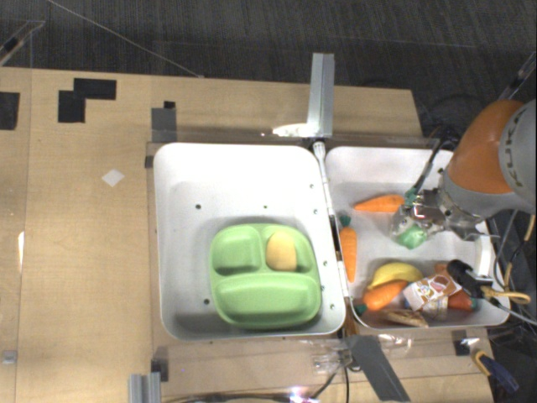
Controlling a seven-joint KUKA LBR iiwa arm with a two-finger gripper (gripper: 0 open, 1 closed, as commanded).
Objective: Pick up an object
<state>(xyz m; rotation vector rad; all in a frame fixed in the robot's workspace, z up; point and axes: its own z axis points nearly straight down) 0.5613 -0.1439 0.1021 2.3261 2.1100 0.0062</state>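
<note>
Green rounded object (412, 238) clamped in the metal tool (410, 222), beside a tapered carrot (379, 203).

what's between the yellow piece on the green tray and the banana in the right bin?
In the camera view, between the yellow piece and the banana: the bins' divider wall and a small upright carrot beside it.

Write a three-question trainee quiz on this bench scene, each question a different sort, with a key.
1. True or false: the yellow fruit lies in the upper right compartment of the green divided plate.
2. Which bin holds the banana? A. left bin B. right bin
3. Fill in: the gripper is over a ____ object in the right bin.

Key: 1 true; 2 B; 3 green.
</note>
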